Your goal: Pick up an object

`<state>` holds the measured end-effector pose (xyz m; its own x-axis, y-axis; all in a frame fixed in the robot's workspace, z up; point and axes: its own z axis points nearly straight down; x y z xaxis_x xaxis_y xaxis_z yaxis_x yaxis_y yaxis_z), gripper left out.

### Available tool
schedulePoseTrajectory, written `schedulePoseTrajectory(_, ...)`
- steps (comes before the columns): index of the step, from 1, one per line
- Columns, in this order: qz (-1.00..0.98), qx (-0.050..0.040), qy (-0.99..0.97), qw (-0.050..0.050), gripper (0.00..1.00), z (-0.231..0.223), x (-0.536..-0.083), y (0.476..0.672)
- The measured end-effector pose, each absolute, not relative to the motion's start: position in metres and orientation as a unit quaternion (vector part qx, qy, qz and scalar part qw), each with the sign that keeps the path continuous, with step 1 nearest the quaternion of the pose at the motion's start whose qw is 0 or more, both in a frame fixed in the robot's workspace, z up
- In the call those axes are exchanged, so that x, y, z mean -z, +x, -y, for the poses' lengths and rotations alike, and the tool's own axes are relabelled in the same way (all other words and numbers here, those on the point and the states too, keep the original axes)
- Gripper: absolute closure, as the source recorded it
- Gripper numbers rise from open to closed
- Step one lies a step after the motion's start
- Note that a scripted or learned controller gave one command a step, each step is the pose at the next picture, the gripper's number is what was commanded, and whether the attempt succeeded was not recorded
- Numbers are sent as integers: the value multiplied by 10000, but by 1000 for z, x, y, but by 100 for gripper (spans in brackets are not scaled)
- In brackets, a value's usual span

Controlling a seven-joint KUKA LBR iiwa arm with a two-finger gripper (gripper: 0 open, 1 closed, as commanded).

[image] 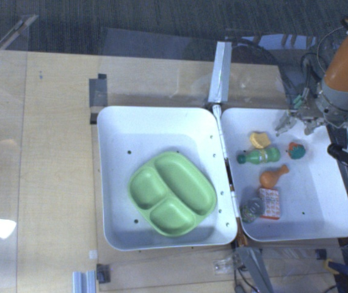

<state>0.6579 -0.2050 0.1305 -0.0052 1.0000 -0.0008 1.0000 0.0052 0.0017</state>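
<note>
1. the grey arm with its orange band (pixel 345 63) comes in at 3 o'clock of the view, toward the upper right corner, above the pale wooden worktop (pixel 39 163).
2. its metal two-finger gripper (pixel 298 122) hangs over the far edge of the right shallow white bin (pixel 336 215), at about 12 o'clock of that bin.
3. the fingers (pixel 284 126) are spread apart, and nothing sits between them.
4. the small yellow block-like object (pixel 259 140) lies at 8 o'clock of the gripper, near it but apart.
5. the green plastic bottle (pixel 259 157) lies on its side just at 6 o'clock of the yellow object, close enough that i cannot tell if they touch.
6. the small round teal and orange object (pixel 296 151) rests at 6 o'clock of the gripper, at 3 o'clock of the bottle.
7. the orange pear-shaped toy (pixel 273 176) lies near the bin's middle, at 6 o'clock of the bottle.
8. the flat red and white printed packet (pixel 270 203) sits at 6 o'clock of the orange toy, and the dark grey round object (pixel 251 209) lies just beside it at 9 o'clock, by the bin's left wall.
9. the left shallow white bin (pixel 119 133) holds the green plastic divided tray (pixel 173 193) with 3 compartments, lying flat and turned at a slant.
</note>
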Motion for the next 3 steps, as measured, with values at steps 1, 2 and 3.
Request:
schedulePoseTrajectory(1, -7087, -25, 7054, 38, 0, 205, -88, 626)
schedulePoseTrajectory(2, -7098, -46, 7044, 55, 100, 203, -99, 628)
schedulePoseTrajectory(3, -7098, -21, 7044, 24, 100, 135, -213, 619)
